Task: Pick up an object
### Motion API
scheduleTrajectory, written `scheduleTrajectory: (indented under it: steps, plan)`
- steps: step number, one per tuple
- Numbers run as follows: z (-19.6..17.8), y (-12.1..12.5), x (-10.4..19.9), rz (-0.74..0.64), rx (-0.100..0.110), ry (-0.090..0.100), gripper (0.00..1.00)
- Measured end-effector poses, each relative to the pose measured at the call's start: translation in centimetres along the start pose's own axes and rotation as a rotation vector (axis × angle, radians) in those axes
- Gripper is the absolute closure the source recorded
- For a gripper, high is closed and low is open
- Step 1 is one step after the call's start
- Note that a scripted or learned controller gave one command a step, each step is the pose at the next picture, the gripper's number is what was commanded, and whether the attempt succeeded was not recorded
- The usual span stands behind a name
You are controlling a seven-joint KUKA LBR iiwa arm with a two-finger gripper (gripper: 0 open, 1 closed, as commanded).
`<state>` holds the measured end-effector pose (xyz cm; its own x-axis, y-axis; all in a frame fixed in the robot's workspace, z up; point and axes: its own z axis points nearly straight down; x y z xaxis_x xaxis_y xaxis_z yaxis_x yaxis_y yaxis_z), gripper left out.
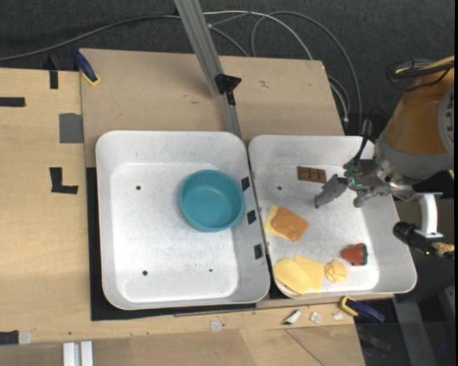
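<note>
Right bin [382, 227]: orange-tan block [288, 223].

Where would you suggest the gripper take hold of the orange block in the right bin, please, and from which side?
Probably from straight above, closing across the two longer flat sides of the orange block. It lies low and flat on the floor of the right bin, tilted a little against the bin's edges, so the gripper would need to turn to match. There is free floor all round it; the yellow pieces lie apart, nearer the camera.
</note>
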<state>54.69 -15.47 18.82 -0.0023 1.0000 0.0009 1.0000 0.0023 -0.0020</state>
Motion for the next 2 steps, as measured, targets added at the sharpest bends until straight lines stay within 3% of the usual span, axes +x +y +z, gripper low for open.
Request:
scheduleTrajectory:
  steps: [1, 2]
  plan:
    - [0.0, 0.0, 0.0, 0.000, 0.000, 0.000, 0.00]
    - [6.4, 0.3, 0.2, 0.001, 0.006, 0.000, 0.00]
